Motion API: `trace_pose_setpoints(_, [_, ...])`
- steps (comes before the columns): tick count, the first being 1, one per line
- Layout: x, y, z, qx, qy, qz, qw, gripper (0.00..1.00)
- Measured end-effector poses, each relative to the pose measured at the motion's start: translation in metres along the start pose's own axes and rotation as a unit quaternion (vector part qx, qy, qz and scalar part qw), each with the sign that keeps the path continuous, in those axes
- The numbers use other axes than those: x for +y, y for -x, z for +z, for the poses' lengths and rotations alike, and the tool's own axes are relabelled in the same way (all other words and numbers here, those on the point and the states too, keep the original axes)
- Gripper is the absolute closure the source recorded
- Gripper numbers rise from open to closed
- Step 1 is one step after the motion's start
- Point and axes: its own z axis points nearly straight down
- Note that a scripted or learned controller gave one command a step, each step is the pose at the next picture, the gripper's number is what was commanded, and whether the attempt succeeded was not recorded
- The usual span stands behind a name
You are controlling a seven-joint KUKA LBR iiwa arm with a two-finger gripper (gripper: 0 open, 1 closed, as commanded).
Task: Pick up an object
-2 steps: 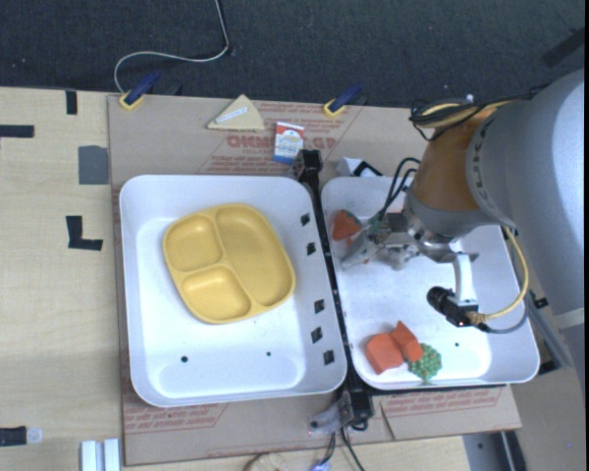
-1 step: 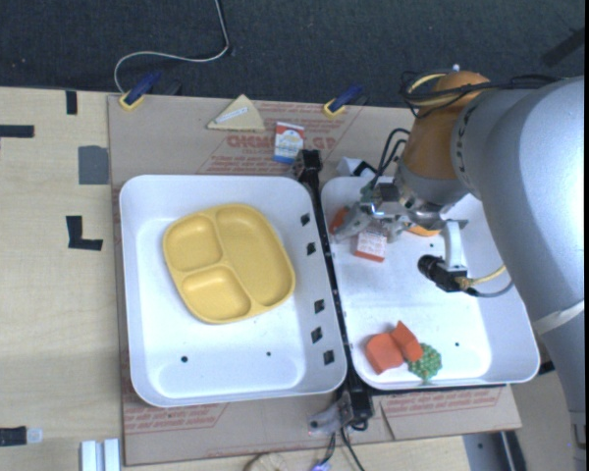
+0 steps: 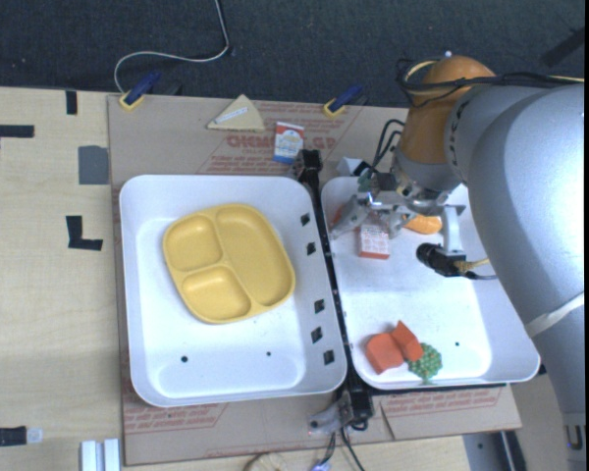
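Fingers of the gripper [image 3: 378,207] are lost to us among the metal of the wrist, so we cannot tell whether they stand spread or closed, and we see nothing held between them. We judge the carton [image 3: 375,241] to be the object to pick: a small white and red box lying flat on the floor of the right bin [image 3: 442,312], toward the bin's 11 o'clock corner and directly at the gripper's 6 o'clock, very close under it.

We expect the carton to be light and fairly stiff, though thin card will dent if squeezed hard. Its faces look smooth, so a glancing grip may slip. We would take it across its two narrower sides, near the middle, with a modest squeeze, coming straight down so it does not skate across the bin floor.

At the carton's 2 o'clock lies an orange piece [image 3: 424,225], near but apart from it. Well away at 5 o'clock, by the bin's near edge, sit red-orange blocks [image 3: 388,346] touching a green lump [image 3: 427,362].

At 9 o'clock stands the left bin [image 3: 157,361], bearing a yellow divided plate [image 3: 228,261]. Beyond the bins, at 11 o'clock, a small box [image 3: 289,143] rests on the cardboard.
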Motion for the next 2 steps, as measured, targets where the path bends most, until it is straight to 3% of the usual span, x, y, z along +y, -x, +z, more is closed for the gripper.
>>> trace_pose_setpoints(1, [0.004,0.012,-0.001,0.002,0.011,0.000,0.9999,0.00])
trace_pose_setpoints(2, [0.004,0.033,-0.001,0.003,0.011,0.000,0.9999,0.00])
